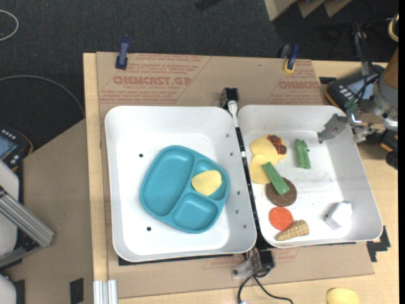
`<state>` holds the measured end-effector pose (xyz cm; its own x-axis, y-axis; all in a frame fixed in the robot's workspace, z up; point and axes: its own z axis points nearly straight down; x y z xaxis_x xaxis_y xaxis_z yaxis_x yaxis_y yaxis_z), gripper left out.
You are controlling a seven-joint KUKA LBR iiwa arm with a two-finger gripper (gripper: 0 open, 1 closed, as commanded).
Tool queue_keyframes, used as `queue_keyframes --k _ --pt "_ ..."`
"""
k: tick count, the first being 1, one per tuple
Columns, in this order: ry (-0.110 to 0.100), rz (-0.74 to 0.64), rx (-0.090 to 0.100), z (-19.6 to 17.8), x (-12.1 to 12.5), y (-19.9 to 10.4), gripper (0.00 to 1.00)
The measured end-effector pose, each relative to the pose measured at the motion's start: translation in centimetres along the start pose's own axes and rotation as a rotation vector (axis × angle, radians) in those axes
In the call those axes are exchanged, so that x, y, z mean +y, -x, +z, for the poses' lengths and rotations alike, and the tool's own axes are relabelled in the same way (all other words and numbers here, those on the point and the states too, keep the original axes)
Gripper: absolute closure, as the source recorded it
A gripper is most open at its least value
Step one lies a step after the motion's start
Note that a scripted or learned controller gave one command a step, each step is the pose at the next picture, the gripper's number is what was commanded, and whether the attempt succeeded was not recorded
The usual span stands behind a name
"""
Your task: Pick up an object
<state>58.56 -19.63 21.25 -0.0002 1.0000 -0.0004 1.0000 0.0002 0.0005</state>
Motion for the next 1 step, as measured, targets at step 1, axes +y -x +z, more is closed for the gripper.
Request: queue_keyframes --k 1 --pt "-0.012 -0.005 0.007 11.89 -2.45 -6.67 0.00"
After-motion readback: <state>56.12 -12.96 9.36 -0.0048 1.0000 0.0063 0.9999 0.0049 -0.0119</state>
